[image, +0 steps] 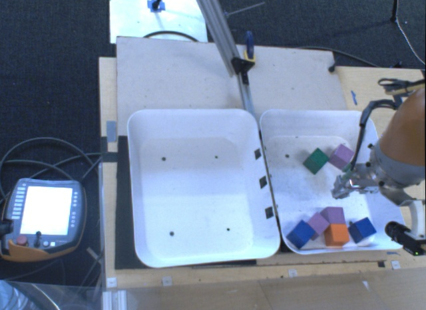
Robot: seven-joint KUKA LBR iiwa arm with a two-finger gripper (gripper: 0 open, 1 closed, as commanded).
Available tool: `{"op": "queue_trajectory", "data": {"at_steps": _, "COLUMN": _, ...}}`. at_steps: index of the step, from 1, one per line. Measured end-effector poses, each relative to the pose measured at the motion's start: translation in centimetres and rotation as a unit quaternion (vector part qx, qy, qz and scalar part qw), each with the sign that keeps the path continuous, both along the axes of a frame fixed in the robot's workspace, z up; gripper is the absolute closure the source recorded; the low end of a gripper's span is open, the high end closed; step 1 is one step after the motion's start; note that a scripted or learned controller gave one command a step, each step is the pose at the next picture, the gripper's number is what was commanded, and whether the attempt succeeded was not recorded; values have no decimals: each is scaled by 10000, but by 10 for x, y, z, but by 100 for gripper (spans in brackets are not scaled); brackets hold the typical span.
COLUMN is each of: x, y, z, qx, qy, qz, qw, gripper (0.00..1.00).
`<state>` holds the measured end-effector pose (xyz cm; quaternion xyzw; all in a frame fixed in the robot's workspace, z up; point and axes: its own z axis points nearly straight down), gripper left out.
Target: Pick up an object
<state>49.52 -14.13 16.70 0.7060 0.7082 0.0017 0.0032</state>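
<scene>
Claw (pixel 343 187) positioned over right bin (pixel 291 121); grip state could not be determined. Purple block (pixel 342 155) located just behind claw, orange block (pixel 336 234) in front.

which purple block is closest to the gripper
The upper purple block, beside the green block, sits just left of and above the gripper. The other two purple blocks lie lower, by the orange block.

Robotics lab, teach pendant (pixel 41 219), white bins (pixel 200 252), carpeted floor (pixel 53 49)
</scene>
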Motion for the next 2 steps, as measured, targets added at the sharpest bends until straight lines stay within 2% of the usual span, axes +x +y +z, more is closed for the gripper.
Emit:
{"op": "queue_trajectory", "data": {"at_steps": 1, "x": 0, "y": 4, "z": 63, "qx": -1, "qy": -13, "qz": 11, "qw": 10000, "gripper": 100}}
{"op": "queue_trajectory", "data": {"at_steps": 2, "x": 1, "y": 3, "z": 94, "qx": 2, "qy": 5, "qz": 11, "qw": 10000, "gripper": 100}}
